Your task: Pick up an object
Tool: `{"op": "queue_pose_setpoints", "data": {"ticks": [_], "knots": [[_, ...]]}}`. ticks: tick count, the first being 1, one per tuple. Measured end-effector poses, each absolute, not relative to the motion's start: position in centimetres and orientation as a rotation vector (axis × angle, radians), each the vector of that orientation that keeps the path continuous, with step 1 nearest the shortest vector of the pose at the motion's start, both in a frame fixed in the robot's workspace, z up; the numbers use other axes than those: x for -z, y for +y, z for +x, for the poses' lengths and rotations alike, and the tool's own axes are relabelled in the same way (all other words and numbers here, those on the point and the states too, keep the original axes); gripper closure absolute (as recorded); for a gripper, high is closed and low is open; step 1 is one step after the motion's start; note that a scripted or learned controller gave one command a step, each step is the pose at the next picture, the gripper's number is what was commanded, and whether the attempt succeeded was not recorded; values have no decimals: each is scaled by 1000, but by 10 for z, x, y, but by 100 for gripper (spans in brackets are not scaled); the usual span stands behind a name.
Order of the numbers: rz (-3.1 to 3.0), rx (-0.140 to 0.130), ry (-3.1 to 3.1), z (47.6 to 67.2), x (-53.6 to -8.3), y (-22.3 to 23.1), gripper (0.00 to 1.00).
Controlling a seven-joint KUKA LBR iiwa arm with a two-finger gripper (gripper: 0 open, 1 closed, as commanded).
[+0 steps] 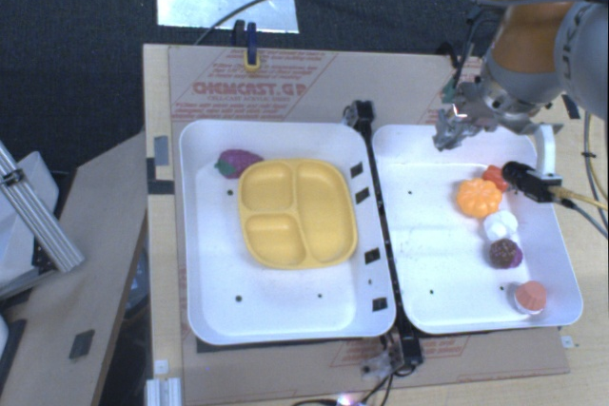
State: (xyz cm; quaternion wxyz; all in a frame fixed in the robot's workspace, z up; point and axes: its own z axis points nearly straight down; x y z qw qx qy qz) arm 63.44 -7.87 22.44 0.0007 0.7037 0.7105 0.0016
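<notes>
My gripper hangs over the far edge of the right bin, above bare floor, with nothing seen between its fingers. To its right, along the bin's right side, lie an orange pumpkin-like piece, a small red piece just behind it, a white piece, a dark purple ball and a peach and white piece. The nearest of these, the orange piece, lies about a hand's width to the front right of the gripper.
The left bin bears a yellow sectioned tray in its middle and a purple and green piece at its far left corner. A black clip ridge divides the bins. The right bin's left half is bare floor.
</notes>
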Motion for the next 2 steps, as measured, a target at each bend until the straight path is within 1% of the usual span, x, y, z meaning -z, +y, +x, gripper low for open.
{"op": "queue_pose_setpoints", "data": {"ticks": [1, 2], "knots": [[2210, -4, 2233, 623, -228, -20, 100], [2211, -3, 2234, 614, -220, 37, 100]]}}
